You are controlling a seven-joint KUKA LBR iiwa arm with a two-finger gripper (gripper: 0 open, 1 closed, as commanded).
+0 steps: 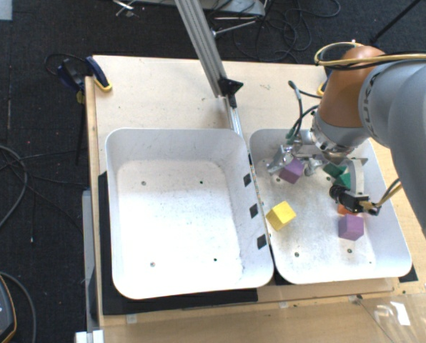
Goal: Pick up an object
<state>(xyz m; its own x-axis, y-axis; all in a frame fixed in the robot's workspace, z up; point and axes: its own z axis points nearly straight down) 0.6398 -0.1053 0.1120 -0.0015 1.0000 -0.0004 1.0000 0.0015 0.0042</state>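
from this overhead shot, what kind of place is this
Most likely a robotics lab or test cell. A robot arm works over two white bins on a plywood bench, small coloured blocks such as a yellow one serve as grasp objects, and loose cables run across dark carpet.

i'm seeing the wooden bench (163,91) sitting on dark carpet (34,20), cables (13,163) trailing across it. a blue and yellow clamp (91,73) is lying at the bench's far left corner, and a slanted aluminium rail (199,38) is crossing above.
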